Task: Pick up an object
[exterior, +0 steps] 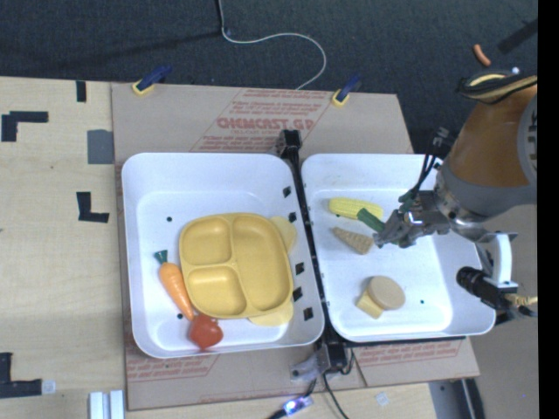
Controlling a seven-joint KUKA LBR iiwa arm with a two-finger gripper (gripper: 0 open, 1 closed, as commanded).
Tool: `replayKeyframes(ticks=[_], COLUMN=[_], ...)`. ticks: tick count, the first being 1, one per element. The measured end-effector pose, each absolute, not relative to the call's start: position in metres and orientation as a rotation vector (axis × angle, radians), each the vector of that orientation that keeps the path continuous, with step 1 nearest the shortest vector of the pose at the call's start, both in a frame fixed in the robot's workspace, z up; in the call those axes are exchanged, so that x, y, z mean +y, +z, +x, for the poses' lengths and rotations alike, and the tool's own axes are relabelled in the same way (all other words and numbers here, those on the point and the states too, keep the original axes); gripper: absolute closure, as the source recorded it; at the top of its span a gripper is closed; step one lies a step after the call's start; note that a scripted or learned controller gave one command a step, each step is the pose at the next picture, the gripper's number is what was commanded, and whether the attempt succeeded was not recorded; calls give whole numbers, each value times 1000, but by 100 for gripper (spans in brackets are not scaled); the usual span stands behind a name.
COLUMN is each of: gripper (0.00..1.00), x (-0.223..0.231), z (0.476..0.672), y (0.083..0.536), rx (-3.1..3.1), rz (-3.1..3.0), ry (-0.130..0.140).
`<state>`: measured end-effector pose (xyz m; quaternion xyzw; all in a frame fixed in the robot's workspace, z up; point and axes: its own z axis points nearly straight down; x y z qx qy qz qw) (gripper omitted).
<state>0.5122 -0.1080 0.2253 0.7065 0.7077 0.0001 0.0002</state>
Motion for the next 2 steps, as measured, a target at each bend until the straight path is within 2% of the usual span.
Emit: replayKeyframes(ticks=[1, 2], gripper=[100, 100], x=[-73, -41], z=[545, 596], y=[217, 227], rx=[2229, 2228], rz=[2216, 2214], ry=[0, 3])
